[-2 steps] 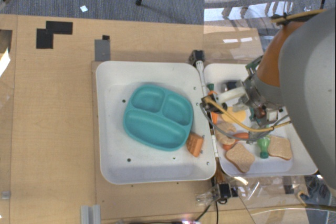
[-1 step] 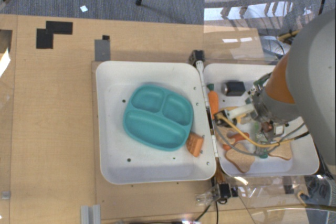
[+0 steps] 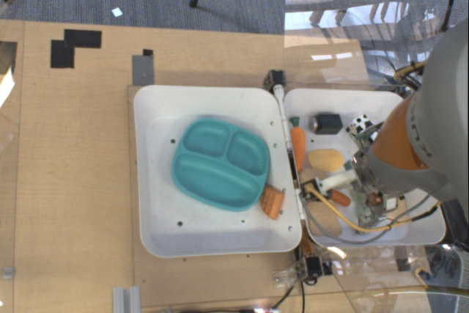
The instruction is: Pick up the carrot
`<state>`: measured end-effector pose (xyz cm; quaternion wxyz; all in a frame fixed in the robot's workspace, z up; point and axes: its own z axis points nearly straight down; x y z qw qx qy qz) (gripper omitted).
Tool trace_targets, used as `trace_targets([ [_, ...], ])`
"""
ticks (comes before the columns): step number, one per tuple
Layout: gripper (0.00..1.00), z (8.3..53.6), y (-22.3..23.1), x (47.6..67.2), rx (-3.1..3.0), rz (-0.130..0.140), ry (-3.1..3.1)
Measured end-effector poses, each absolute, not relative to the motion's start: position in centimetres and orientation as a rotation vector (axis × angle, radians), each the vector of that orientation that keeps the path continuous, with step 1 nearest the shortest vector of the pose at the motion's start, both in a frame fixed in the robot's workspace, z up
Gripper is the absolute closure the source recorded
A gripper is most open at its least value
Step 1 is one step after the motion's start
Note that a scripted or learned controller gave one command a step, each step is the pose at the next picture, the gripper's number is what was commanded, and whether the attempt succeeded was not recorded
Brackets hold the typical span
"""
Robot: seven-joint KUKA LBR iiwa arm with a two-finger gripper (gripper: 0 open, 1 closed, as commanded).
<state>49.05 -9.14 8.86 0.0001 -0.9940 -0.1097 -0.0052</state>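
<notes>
The carrot is orange with a small green top. It lies along the left wall of the right bin, pointing toward the front. My gripper hangs low over the middle of the same bin, to the right of the carrot and nearer the front. It is well apart from the carrot. The wrist and cables hide its tip.
A teal divided plate and an orange wedge lie in the left bin. The right bin also holds a black block, a yellow lump, a black-and-white toy, a small red piece and a tan disc.
</notes>
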Motion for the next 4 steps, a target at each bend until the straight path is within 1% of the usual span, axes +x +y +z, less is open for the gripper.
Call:
trace_targets([
  [1, 0.0, 18.9, -5.4, 58.1, -3.095, -0.019, -0.528],
  [2, 0.0, 18.4, -2.9, 62.2, -3.122, -0.003, -0.33],
  [3, 0.0, 18.4, -4.2, 55.3, -3.088, 0.002, -0.562],
  [4, 0.0, 18.4, -1.3, 60.4, -3.121, -0.001, -0.33],
])
